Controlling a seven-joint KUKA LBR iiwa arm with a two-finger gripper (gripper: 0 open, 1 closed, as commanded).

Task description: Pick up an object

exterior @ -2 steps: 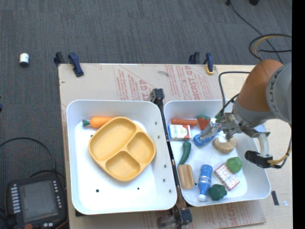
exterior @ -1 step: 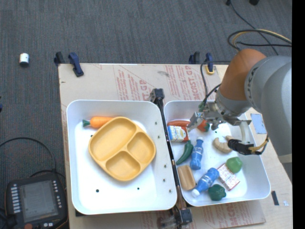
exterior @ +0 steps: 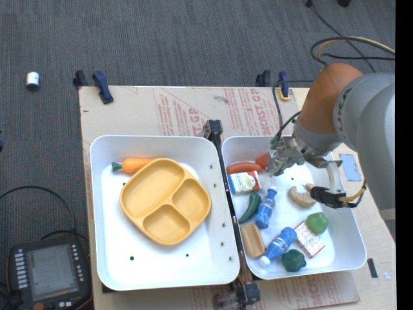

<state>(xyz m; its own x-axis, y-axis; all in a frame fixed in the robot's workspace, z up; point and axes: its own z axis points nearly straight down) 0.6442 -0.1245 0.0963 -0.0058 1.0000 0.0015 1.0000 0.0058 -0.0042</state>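
Observation:
The right bin (exterior: 353,250) holds several small items. At its back lie a red sausage (exterior: 243,168) and a red piece (exterior: 262,161), with a small white carton (exterior: 244,183) in front of them. Further forward are a dark green chili (exterior: 250,207), two blue bottles (exterior: 265,208) (exterior: 279,245), a brown bread piece (exterior: 253,239), a beige pastry (exterior: 300,196), a red and white box (exterior: 308,239) and two green pieces (exterior: 316,223) (exterior: 293,259). My gripper (exterior: 279,163) hangs over the back of this bin, just right of the red piece. Nothing shows in its grasp.
The left bin (exterior: 103,237) carries a yellow divided plate (exterior: 166,200) and an orange carrot (exterior: 132,165) behind it. A raised divider (exterior: 229,199) separates the bins. Clamps (exterior: 102,86) sit on the board's back edge. My arm covers the right bin's back right corner.

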